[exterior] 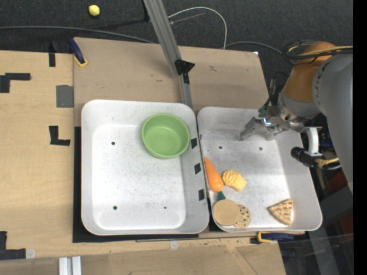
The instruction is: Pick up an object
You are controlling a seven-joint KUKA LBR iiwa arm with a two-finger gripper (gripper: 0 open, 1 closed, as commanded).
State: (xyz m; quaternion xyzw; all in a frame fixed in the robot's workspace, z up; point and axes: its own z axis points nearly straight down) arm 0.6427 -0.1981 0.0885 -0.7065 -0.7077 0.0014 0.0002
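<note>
Carrot (213,176), corn (234,180), cookies (230,213) and pizza (282,211) lie lower right; arm's gripper (259,129), fingers spread and empty, hovers upper right.

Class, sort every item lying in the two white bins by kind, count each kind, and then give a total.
Bowl: 1, the green bowl in the left bin
Toy foods: 5, in the right bin: carrot, corn piece, round cracker, chocolate-chip cookie, pizza slice
Total: 6
</note>
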